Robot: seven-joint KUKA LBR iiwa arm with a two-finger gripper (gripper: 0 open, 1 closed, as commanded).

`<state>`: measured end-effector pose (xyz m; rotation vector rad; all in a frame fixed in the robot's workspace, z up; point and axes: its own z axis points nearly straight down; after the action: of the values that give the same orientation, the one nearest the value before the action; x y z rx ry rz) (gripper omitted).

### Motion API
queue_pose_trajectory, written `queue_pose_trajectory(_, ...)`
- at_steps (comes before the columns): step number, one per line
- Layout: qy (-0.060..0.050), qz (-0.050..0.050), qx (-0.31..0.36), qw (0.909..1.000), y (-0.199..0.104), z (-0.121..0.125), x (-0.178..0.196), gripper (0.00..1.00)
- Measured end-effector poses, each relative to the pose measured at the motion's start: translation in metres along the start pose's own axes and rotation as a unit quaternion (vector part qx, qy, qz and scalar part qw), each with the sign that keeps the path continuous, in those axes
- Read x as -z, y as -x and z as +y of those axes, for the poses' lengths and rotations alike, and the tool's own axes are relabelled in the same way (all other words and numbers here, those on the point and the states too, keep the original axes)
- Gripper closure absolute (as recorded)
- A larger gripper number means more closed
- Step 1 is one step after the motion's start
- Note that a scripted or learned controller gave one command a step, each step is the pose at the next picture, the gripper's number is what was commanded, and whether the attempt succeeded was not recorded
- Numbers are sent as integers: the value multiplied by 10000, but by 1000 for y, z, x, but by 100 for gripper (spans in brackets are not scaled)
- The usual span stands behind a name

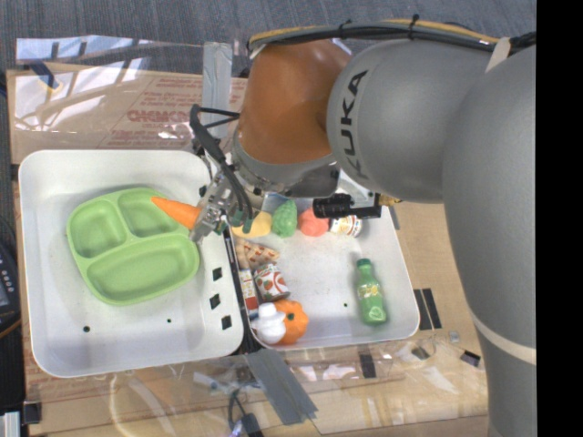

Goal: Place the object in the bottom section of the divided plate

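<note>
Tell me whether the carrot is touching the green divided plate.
Touching. In the camera view the carrot lies across the upper right rim of the green divided plate, its tip over a small top section, its thick end at the tool.

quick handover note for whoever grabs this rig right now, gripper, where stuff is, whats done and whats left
Gripper: jaws shut on the orange carrot, at the right edge of the green divided plate.
Carrot: its tip reaches over the plate's upper right section, held above it.
Plate: in the left bin, bottom section bare.
Done: carrot picked and carried over.
Left: move it over the bottom section and release.
</note>
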<state>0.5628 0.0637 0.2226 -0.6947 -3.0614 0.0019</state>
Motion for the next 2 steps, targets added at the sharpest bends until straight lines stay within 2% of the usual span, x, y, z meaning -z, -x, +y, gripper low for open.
queue_pose_trajectory(1,-8,9,-2152,9766,-51,3,-32,100)
queue_pose_trajectory(2,-12,11,-2577,9662,-83,-14,-32,100)
